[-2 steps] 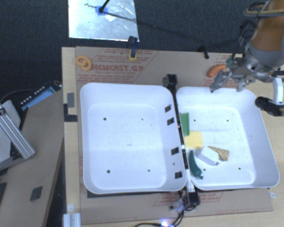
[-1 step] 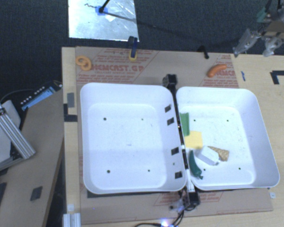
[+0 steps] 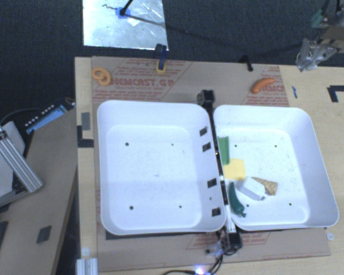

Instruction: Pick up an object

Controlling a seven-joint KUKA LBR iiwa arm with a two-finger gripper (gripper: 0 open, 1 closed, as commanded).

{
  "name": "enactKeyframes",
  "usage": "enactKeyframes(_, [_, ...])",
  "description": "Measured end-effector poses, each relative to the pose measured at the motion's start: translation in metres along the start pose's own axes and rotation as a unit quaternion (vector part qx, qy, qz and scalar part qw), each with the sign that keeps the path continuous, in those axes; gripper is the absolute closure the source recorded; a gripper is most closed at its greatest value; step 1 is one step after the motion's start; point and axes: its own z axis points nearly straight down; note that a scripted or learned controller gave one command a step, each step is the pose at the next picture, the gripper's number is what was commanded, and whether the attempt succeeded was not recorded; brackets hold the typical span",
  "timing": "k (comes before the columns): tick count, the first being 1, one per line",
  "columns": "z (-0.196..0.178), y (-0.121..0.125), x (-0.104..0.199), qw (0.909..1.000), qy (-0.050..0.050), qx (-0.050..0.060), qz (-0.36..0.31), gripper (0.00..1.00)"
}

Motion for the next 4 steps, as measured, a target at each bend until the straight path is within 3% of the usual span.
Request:
enactKeyframes(1, [-0.020,-0.009,0.040,1.0000,0.002,0.002,0.001,1.00])
enactKeyframes(2, [-0.003,-0.016,-0.037,1.0000,0.000,0.003,0.007,1.00])
enactKeyframes(3, [0.039,-0.005,-0.096,1.0000,0.000,0.004,0.006,1.00])
enactKeyframes(4, [-0.033,-0.016,-0.033,1.0000,0.001,-0.001,0.000,1.00])
